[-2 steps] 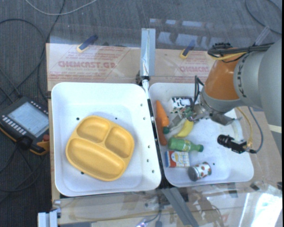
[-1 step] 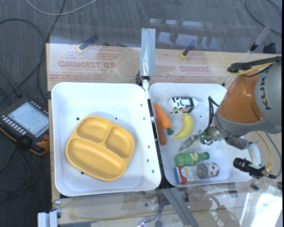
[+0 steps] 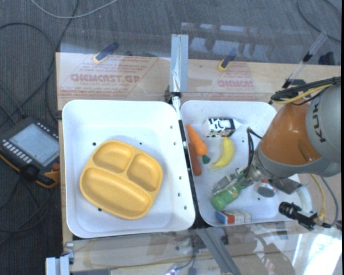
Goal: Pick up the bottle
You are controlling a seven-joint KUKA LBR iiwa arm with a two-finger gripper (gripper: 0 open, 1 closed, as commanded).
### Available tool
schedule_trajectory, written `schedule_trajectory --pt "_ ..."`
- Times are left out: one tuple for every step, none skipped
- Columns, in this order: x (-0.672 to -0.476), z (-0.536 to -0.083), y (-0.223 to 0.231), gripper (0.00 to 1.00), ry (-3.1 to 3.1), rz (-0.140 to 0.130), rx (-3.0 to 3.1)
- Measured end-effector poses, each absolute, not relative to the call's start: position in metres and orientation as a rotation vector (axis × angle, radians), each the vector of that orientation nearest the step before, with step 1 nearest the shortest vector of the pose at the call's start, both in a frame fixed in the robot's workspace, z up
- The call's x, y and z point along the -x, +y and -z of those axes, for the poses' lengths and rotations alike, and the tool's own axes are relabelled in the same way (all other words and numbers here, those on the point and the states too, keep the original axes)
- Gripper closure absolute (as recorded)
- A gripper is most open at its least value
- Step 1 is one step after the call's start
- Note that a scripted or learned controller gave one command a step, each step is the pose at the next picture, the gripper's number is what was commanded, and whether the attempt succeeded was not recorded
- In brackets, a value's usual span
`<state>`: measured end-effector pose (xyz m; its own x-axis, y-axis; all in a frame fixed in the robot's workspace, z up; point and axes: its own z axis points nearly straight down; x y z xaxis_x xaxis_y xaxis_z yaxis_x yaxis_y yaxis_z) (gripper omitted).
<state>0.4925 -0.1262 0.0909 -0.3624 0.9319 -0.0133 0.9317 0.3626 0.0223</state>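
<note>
The green bottle (image 3: 224,198) lies on its side in the right bin (image 3: 264,112), near that bin's front edge. My gripper (image 3: 238,180) hangs just above the bottle's upper right end, low in the bin. The grey arm with its orange band (image 3: 286,137) comes in from the right and covers the bin's right side. Whether anything sits in the gripper, I cannot make out.
An orange carrot (image 3: 196,143), a yellow banana (image 3: 224,153) and a black-and-white object (image 3: 221,126) lie behind the bottle. A small red, white and blue box (image 3: 232,216) sits at the bin's front. The left bin (image 3: 80,119) holds a yellow divided plate (image 3: 121,179).
</note>
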Motion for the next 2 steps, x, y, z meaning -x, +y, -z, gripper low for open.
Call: schedule_trajectory --pt "-0.4933 -0.0994 -0.1247 1.00 2.578 -0.023 -1.763" --pt "-0.4931 -0.0994 -0.1247 0.00 2.578 -0.022 -1.764"
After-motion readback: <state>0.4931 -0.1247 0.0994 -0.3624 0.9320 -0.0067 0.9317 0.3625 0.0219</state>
